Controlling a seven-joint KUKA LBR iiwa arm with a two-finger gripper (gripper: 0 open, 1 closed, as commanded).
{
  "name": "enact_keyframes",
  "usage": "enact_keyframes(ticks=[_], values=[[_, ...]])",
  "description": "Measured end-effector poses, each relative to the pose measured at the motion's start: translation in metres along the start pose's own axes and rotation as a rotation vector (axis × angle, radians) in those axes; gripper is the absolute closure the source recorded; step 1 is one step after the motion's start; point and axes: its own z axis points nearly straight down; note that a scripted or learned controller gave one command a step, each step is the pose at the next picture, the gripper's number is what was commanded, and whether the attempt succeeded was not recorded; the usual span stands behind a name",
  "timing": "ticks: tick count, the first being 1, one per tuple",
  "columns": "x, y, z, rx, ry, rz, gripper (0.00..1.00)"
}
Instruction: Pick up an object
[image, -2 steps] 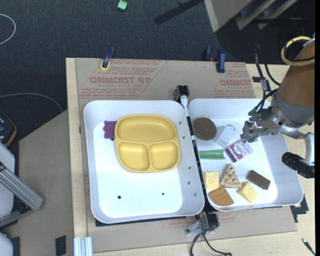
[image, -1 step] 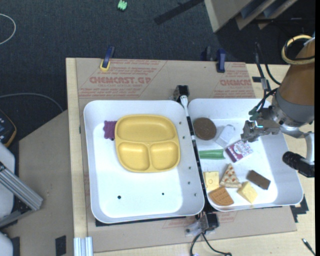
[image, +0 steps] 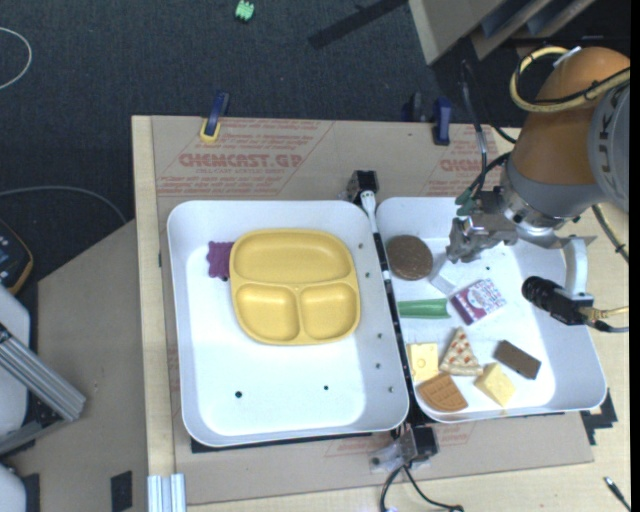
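White bins (image: 200, 300), two: the left holds one yellow tray (image: 295, 283); the right holds eight small foods beneath my gripper (image: 466, 243), jaw state untellable.

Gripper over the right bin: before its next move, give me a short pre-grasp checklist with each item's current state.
1. Gripper positioned over the right bin: ok, near the bin's upper left.
2. Nothing seen held by it: ok, no object visible at the gripper.
3. Finger opening wide enough: cannot tell.
4. Candidate target close by: ok, the brown round cookie lies just left of the gripper, the purple packet just below it.
5. Target free of neighbours: ok for the cookie, which lies apart from the green stick; not ok for the pizza slice, which touches the yellow cheese square.
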Motion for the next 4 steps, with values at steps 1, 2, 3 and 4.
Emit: enact_keyframes(ticks=[1, 2, 3, 4], values=[[0.039, 0.032, -0.021, -0.002, 0.001, -0.001, 1.00], [0.039, 0.031, -0.018, 0.003, -0.001, 0.004, 1.00], [0.029, 0.035, -0.016, 0.001, -0.002, 0.006, 1.00], [0.029, 0.026, -0.019, 0.006, 0.000, 0.006, 1.00]])
